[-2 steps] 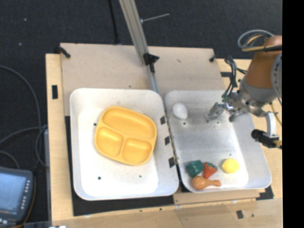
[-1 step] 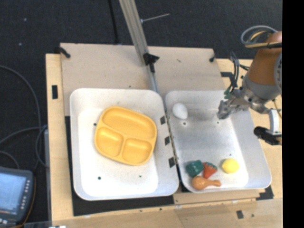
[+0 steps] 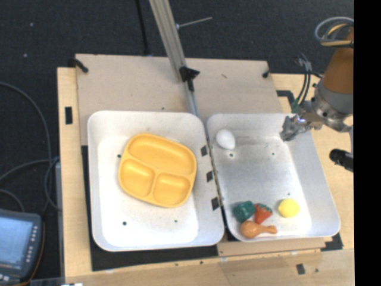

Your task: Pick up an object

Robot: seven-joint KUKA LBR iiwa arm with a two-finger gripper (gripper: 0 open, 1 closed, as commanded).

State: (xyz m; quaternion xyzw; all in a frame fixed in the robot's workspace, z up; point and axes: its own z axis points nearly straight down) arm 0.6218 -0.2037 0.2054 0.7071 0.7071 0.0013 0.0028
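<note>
The right bin (image 3: 309, 177) holds a white egg-shaped object (image 3: 225, 139) near its far left corner. Along its near edge lie a dark green piece (image 3: 243, 210), a red piece (image 3: 262, 211), an orange drumstick-shaped toy (image 3: 257, 230) and a yellow ball (image 3: 289, 208). My gripper (image 3: 290, 128) hangs over the bin's far right corner, well apart from all of these. Nothing shows between its fingers.
In the left bin (image 3: 104, 136) sits a yellow divided plate (image 3: 157, 170). A slanted metal pole (image 3: 169, 34) rises behind the bins. A dark screen device (image 3: 18, 243) sits at the lower left, off the bench.
</note>
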